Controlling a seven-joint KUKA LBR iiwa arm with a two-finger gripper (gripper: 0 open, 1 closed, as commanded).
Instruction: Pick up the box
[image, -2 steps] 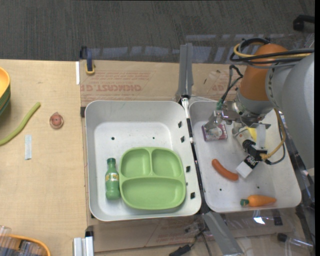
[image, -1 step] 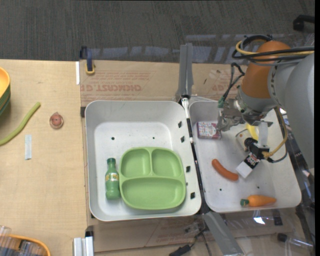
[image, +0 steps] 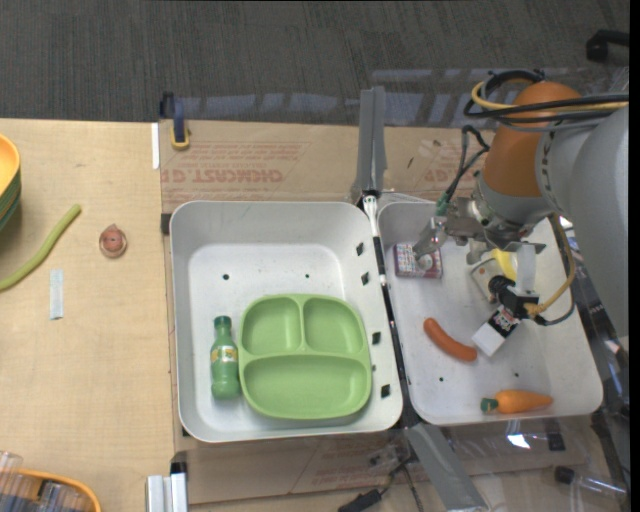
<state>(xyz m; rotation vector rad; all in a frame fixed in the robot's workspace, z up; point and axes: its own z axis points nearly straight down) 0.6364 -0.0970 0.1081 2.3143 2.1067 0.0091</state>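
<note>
1. Nearest: a carrot (image: 522, 402) lies by the front rim of the right bin (image: 565, 365), well apart from the job.
2. Next back: a sausage (image: 450, 341) sits mid-bin, on the near side of the box and not touching it.
3. In the left bin (image: 270, 250) there's a green plate (image: 300, 360) with a bottle (image: 224, 358) just beside it. Neither matters here.
4. The box (image: 410, 262) lies flat in the far-left part of the right bin, close to the wall between the bins.
5. The gripper (image: 432, 243) is right at the box's far-right edge and overlaps it from this angle. I can't tell the grip state, or whether there's contact, so I won't call the box held.
6. Risks, my read:
   - An off-centre grab on that edge could tip or spin the box out.
   - The box could get shoved against the wall and jam.
   - Low and flat, it could slip out on the lift.
</note>
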